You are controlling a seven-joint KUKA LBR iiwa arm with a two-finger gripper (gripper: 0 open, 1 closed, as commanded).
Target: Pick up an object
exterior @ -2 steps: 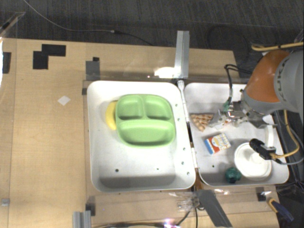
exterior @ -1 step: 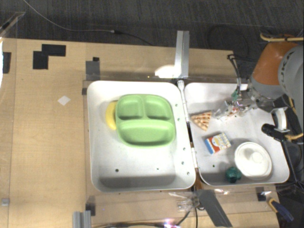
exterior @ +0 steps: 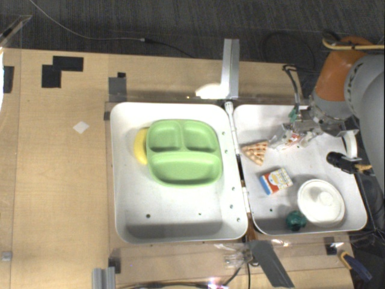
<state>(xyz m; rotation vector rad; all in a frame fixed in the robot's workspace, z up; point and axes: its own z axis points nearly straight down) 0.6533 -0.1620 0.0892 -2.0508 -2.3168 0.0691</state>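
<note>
Two shallow white bins sit side by side on the wooden bench [exterior: 54,179]. Inside the left bin [exterior: 174,212], a green divided tray [exterior: 182,151] lies toward the far edge, three compartments showing. A yellow object [exterior: 139,146] peeks out from under the tray's left side, mostly hidden.

Next comes the right bin [exterior: 337,161], which holds the loose objects. Near its left wall lies a pizza-slice-shaped toy [exterior: 255,152], orange with a checked pattern. Toward the bin's middle rests a small carton [exterior: 275,180], blue, white and orange, lying flat. At the near edge sits a dark green object [exterior: 295,220], too small to make out further. Just right of it, in the near right corner, stands a white round bowl [exterior: 320,200].

Up by the far right corner, the arm [exterior: 343,80] comes in with its orange band, and the gripper [exterior: 296,131] hangs low over the bin floor. Whether its jaws are parted or closed cannot be told; the metal parts blur together there.
</note>
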